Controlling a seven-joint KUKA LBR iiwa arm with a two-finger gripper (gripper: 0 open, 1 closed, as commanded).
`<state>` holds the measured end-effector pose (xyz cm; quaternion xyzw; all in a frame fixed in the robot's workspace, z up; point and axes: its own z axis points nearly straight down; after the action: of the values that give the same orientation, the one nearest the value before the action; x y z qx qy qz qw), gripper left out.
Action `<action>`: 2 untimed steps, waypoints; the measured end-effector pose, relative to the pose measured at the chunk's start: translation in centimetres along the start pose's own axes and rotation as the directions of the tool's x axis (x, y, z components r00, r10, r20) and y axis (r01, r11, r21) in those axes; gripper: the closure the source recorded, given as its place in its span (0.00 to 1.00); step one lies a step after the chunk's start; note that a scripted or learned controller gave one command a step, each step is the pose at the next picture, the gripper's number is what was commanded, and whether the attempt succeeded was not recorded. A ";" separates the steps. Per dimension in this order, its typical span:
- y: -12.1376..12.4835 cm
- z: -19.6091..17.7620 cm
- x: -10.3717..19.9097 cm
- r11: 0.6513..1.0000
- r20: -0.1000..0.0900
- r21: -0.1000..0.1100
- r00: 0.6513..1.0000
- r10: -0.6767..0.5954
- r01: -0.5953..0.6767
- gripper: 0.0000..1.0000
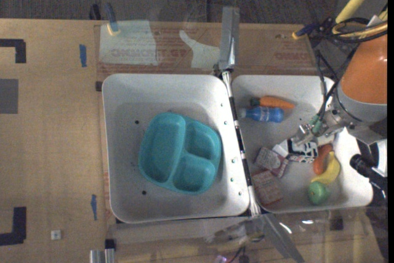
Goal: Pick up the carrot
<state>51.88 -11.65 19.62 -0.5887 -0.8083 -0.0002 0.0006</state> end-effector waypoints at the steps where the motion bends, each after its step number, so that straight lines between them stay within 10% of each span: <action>1: -3.7 1.6 0.2 0.981 -0.001 0.002 0.981 0.196 -0.196 1.00; 2: -3.8 1.2 0.9 0.913 0.001 -0.001 0.913 -0.407 0.407 1.00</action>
<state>48.01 -11.90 18.39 -0.4076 -0.9132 -0.0006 0.0000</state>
